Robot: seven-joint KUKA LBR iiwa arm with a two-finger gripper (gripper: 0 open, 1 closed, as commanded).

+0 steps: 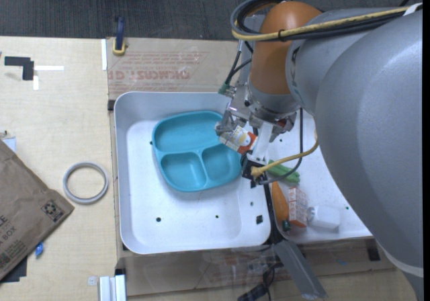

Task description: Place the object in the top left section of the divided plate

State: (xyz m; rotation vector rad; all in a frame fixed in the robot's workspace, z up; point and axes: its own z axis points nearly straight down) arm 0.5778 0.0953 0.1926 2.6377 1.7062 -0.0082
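While arm (349, 78) reaches in from the right: grey body fills the right side, orange band above the wrist sits over the left bin's far right corner.
Counter (54, 111): light wood, cardboard sheet (161, 64) lying behind the left bin.
Left bin (134, 226): white, shallow, holds the plate.
Right bin (336, 192): mostly hidden under the arm; orange carrot-like piece (280, 202) and a white item (326, 218) near its front.
Divided plate (195, 152): teal, three sections, flat in the left bin, no item seen lying in any section.
Jaws (236, 135): over the plate's right rim; open or closed, cannot tell.
Object (243, 137): small white-and-orange thing at the jaws; whether gripped, cannot tell.
Tape ring (85, 181): on counter, left of the bin.
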